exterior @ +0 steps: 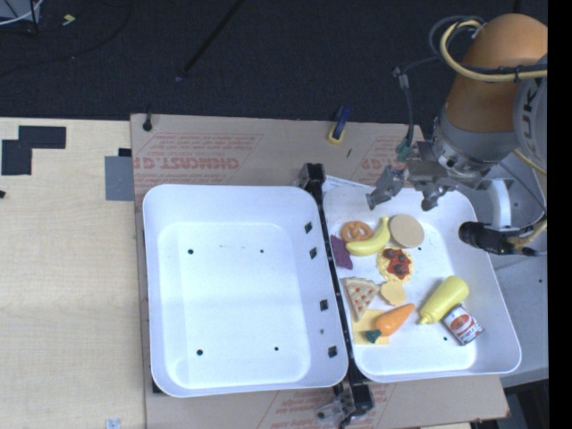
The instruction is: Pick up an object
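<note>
My gripper (407,195) hangs over the far edge of the right bin (500,329), above the toys and touching none of them. Its two fingers (383,194) are spread apart, open, with nothing between them. Just below it lie a tan round bun (407,231), a yellow banana (372,240) and a pretzel (355,231). Nearer the front are a pizza slice (395,264), a waffle wedge (360,294), a carrot (392,319), a yellow mustard bottle (444,299) and a red can (462,326).
The left bin (170,239) sits beside the right one, with a black hinged divider (323,266) between them. A purple piece (341,254) lies against that divider. A blue-and-yellow clip (338,125) rests on the cardboard behind the bins. The arm's black cable fitting (487,236) overhangs the right rim.
</note>
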